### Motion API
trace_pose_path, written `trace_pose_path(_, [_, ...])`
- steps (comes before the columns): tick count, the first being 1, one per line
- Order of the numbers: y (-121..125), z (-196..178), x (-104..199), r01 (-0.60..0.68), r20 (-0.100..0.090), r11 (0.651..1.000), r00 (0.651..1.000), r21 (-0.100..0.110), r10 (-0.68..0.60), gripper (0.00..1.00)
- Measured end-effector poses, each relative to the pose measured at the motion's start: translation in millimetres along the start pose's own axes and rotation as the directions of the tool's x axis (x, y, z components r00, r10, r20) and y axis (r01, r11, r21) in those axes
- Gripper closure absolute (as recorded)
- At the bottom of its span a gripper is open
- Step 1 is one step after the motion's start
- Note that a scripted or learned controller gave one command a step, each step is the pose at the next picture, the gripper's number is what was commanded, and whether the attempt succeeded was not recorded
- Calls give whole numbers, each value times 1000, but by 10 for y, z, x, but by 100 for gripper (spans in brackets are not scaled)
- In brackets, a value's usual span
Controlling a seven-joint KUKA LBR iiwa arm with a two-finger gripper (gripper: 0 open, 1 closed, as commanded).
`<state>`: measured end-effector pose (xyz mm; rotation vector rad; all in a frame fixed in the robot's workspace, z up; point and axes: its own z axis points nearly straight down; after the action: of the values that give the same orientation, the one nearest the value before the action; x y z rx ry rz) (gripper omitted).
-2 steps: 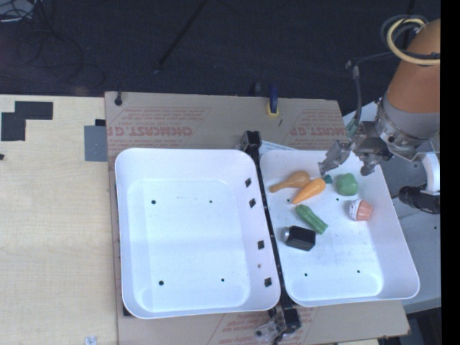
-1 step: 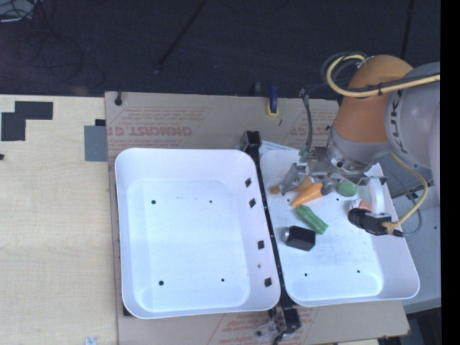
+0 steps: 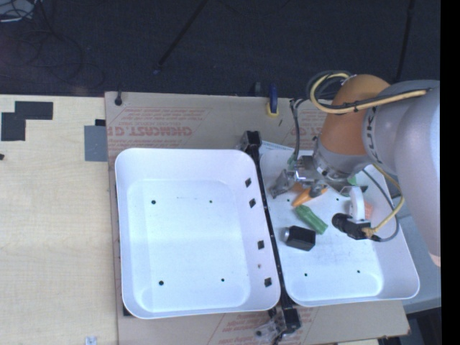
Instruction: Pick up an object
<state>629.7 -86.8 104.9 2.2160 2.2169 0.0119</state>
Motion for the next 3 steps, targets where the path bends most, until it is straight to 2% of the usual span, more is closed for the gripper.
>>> trace_pose_path(1, [-17,-63,-23,-5,1,1000,1000,7,5,100])
trace_pose_path(2, [-509,-1019,390,3,-2,1000,1000,9,-3,100])
trace_pose_path(3, [-467,-1864,915,6,-2,1000,1000,4,-6,100])
